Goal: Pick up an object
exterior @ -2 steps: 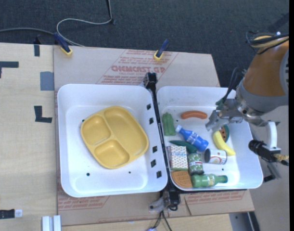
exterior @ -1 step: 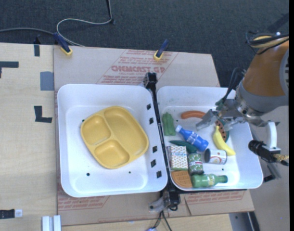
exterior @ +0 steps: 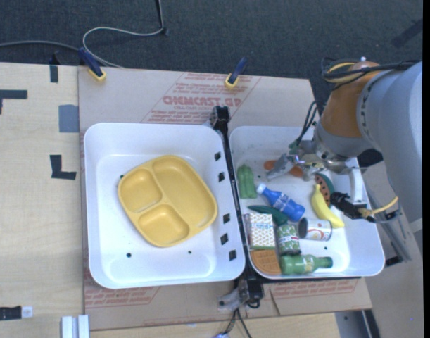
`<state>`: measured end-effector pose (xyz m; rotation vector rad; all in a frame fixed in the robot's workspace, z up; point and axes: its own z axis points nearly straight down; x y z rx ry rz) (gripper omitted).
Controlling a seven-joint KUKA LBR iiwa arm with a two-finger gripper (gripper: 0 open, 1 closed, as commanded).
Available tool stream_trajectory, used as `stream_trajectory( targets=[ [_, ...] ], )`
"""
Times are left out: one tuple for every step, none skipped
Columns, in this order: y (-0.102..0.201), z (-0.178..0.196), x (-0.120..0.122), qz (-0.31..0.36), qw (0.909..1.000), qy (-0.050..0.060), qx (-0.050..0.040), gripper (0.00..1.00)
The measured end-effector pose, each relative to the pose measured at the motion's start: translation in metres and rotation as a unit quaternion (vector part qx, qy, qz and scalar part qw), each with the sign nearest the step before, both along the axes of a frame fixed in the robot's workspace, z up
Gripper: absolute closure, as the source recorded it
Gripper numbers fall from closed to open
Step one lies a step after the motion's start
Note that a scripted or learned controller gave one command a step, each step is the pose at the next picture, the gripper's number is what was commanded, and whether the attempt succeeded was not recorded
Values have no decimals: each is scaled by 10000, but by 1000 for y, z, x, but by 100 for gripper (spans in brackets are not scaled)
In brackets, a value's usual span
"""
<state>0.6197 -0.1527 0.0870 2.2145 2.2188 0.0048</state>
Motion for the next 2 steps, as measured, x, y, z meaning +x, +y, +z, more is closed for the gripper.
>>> stream_trajectory(
  targets=[
    [0, 10, 0, 5, 10000, 0, -9, 100],
    [0, 9, 0, 5, 10000, 3, -9, 0]
  ],
)
